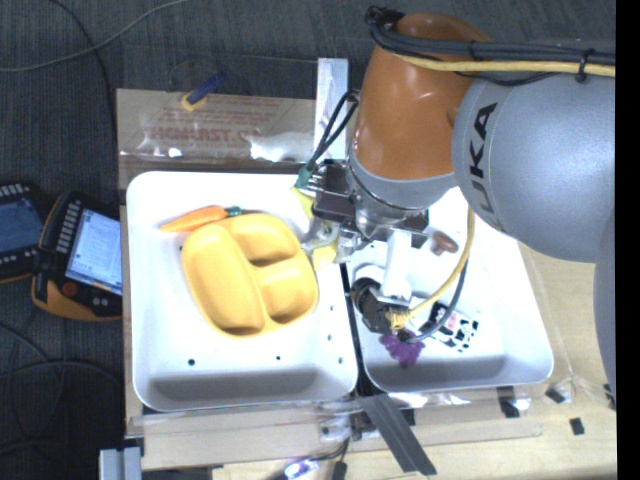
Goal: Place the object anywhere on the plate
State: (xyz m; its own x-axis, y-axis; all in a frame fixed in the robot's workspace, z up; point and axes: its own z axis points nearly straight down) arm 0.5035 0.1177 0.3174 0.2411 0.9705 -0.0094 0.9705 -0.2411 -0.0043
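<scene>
Nothing lies on the plate (250, 273) yet: the carrot (192, 218), likely the object, rests against its far rim in the left bin (150, 368), while the gripper (340, 236) hangs by the plate's right edge, its grip impossible to tell.

A yellow divided plate (245, 273) lies flat in the left bin (160, 353), an orange carrot (192, 218) just beside its upper-left rim.
</scene>
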